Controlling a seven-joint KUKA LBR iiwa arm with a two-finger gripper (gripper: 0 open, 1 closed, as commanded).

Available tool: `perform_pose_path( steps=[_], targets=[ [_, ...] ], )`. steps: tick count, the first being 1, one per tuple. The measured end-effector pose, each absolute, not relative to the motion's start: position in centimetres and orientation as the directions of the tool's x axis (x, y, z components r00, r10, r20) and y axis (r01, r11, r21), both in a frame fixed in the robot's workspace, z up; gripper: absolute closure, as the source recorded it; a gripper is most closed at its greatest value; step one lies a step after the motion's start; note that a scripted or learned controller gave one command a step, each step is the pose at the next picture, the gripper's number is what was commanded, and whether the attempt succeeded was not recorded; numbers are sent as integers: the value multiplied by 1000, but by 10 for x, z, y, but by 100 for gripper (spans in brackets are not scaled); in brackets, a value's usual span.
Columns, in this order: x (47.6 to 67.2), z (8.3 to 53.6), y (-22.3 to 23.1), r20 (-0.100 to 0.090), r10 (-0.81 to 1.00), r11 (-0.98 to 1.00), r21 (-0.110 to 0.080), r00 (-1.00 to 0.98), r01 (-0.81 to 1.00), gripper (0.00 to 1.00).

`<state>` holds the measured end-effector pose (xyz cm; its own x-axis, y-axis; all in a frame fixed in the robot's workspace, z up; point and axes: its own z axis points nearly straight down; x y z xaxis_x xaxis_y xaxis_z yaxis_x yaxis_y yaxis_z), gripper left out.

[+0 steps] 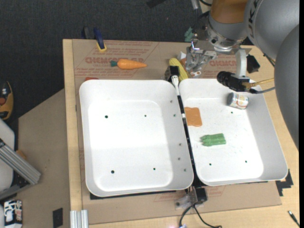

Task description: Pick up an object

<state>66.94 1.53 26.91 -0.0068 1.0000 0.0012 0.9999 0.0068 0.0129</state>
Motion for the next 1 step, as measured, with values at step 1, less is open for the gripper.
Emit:
perform_pose_path(
  steps=[1],
  targets=[
    [668, 396, 63, 3, 1000, 7, 17, -7, 1000, 100]
  ],
)
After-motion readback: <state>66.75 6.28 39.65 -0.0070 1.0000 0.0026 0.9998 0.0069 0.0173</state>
